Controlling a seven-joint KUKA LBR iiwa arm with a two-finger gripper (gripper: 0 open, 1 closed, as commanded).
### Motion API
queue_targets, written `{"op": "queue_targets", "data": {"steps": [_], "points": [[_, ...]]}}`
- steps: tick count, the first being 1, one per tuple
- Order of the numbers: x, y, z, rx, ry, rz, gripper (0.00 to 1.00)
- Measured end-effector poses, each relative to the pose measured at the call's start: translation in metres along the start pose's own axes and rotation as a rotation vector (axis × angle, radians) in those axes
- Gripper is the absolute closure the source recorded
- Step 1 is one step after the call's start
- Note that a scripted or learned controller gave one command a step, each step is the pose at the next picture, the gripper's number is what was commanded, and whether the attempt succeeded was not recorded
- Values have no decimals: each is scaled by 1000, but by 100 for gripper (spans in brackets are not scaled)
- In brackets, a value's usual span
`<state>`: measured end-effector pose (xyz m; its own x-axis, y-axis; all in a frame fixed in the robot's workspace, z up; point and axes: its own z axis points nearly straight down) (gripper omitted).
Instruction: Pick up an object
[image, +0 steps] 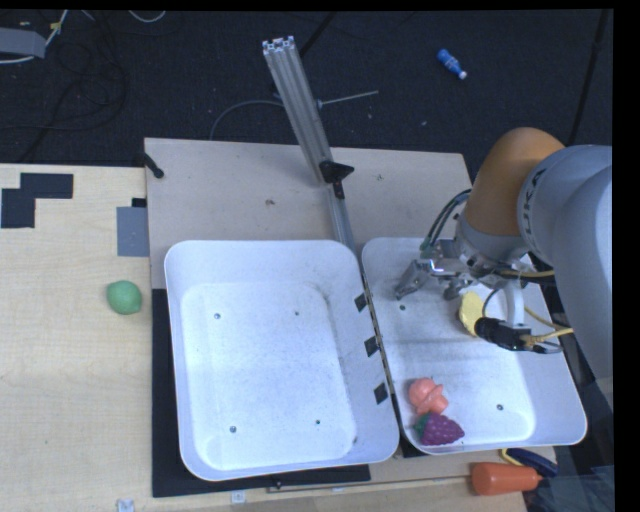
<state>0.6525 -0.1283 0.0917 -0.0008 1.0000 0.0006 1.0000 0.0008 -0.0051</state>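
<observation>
My gripper (428, 288) hangs over the upper part of the right bin (520, 420). It is open, and bare bin floor shows between its fingers. A yellow object (472, 312) lies just to the gripper's right, partly under the wrist and its cables. Near the bin's front edge a pink-orange toy (428, 394) lies touching a purple bunch of grapes (440, 431), well clear of the gripper.
The left bin (190, 270) sits beside the right one, joined by black clips (372, 346). A green ball (124, 297) rests on the bench at the left. An orange carrot-like piece (504, 478) lies outside the right bin's front. A metal rail (305, 110) slants behind.
</observation>
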Motion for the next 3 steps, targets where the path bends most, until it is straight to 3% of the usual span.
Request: {"op": "queue_targets", "data": {"steps": [1, 3], "points": [[-1, 1, -13, -5, -1, 0, 100], [-5, -3, -123, -10, -1, 1, 100]]}}
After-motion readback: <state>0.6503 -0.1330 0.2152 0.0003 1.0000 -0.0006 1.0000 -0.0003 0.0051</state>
